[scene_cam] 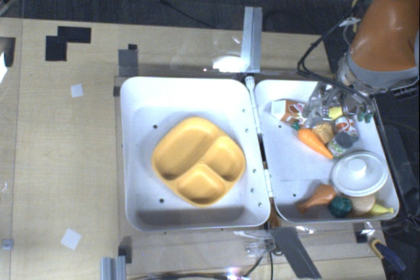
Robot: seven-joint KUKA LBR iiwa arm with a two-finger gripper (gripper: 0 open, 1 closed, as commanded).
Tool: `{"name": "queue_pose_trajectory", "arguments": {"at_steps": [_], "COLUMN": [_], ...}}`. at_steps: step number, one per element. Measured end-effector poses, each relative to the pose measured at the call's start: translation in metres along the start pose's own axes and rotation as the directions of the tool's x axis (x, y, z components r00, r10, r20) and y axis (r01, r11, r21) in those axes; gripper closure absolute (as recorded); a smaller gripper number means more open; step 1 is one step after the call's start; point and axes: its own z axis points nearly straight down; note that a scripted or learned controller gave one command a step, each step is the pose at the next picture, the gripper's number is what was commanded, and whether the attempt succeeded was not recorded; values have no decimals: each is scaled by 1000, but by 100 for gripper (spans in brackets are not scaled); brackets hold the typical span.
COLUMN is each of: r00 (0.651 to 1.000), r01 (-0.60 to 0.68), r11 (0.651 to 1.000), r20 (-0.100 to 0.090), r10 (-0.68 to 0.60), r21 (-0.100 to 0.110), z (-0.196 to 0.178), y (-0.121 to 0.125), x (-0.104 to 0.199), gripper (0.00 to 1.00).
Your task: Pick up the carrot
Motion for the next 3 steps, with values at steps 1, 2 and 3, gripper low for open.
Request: {"name": "queue_pose_trajectory", "arguments": {"at_steps": [1, 2, 3], "r00": [1000, 995, 997], "r01": [0, -101, -71], "r11": [1000, 995, 998], "r20": [-8, -2, -3], "r10": [0, 101, 71], "r21": [0, 0, 0], "z": [4, 124, 123], "y": [0, -7, 8], "x": [2, 16, 73], "gripper": [0, 0, 0]}}
